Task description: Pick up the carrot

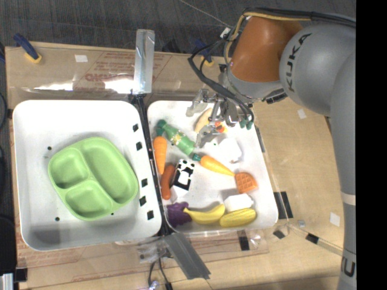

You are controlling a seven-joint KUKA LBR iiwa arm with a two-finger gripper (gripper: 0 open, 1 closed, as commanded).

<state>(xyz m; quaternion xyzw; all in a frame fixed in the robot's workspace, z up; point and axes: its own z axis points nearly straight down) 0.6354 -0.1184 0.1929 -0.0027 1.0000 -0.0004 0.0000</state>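
Observation:
The carrot (215,164) is a tapering orange toy with a small green stub. It lies flat in the middle of the right bin (266,180), pointing right. My gripper (205,121) hangs over the far part of that bin, above and slightly left of the carrot and apart from it. It is open, with one silver finger (197,105) toward the back and the other toward the front. A pale yellowish piece (201,121) shows under the gap; nothing is gripped.
A second orange stick toy (160,153) lies along the right bin's left wall, beside a green bottle (174,135) and a black-and-white cube (184,174). A banana (204,213), purple toy (176,211) and waffle piece (245,182) crowd the front. A green divided plate (92,177) sits in the left bin (30,125).

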